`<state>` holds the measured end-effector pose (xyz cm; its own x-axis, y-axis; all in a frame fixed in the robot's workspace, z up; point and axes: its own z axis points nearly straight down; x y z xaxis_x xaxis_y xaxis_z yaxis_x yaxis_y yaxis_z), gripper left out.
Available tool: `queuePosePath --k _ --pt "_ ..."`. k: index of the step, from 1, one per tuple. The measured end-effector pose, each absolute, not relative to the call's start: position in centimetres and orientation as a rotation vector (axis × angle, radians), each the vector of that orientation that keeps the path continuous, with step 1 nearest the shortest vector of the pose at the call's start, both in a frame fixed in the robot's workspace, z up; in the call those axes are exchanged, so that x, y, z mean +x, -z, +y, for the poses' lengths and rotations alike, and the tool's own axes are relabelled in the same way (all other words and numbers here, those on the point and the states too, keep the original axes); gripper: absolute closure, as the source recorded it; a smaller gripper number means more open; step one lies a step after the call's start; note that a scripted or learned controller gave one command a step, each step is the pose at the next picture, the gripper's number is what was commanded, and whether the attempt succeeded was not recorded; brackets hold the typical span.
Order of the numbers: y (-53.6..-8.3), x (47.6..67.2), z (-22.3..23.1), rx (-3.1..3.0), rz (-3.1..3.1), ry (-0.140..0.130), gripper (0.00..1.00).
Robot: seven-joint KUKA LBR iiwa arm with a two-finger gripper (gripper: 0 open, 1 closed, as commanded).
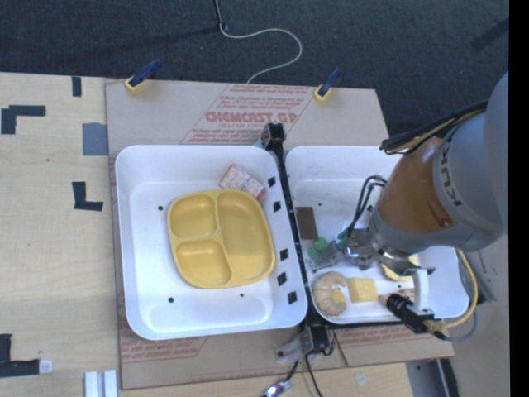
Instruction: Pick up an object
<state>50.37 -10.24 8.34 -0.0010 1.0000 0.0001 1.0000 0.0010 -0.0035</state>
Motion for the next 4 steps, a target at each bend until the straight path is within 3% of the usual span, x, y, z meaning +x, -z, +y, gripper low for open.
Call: queuePosePath --k 1,4 --pt "-9.5 50.4 -10.3 -2.221 -2.222 -0.003 1.00" --pt "-22.7 51.0 -9.8 -2.220 -2.225 0.002 1.00"
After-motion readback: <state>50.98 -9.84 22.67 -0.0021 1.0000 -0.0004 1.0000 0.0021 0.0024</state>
